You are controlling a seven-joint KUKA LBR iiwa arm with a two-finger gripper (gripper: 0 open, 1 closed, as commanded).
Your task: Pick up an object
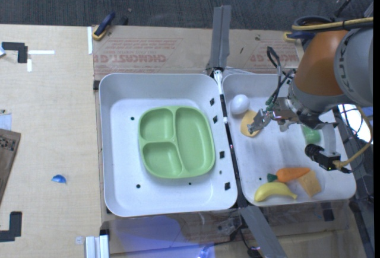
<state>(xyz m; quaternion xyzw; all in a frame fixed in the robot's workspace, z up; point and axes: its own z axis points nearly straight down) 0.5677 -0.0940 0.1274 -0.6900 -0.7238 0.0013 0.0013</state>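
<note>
The claw (256,126) sits low in the right bin (279,153), near that bin's left wall and toward its far edge. Its tips overlap a flat yellow-tan piece (247,124). Whether the fingers are parted or clenched, or have that piece between them, cannot be told from this view.

Candidate objects, all in the right bin:
- Yellow-tan piece: just beside the left wall, under the claw. Appears thin and light, probably rigid toy food. A low profile gives little to grip; taking it across its narrow width is advised.
- White ball (238,103): just beyond the piece, toward the far-left corner. Smooth and round, so likely to roll or slip out.
- Banana (274,192): at the near edge. Curved, likely hard plastic; grip at mid-body.
- Carrot (290,174): just beyond the banana. Tapered; grip the thicker section.
- Tan block (311,183): near-right corner, beside the carrot tip. The flat faces should hold well.

The bin floor is smooth white plastic, so objects will probably slide when nudged. The left wall restricts finger clearance around the yellow-tan piece. The left bin (116,150) holds a green divided plate (177,142) at its centre. Both bins rest on the counter (47,132).
</note>
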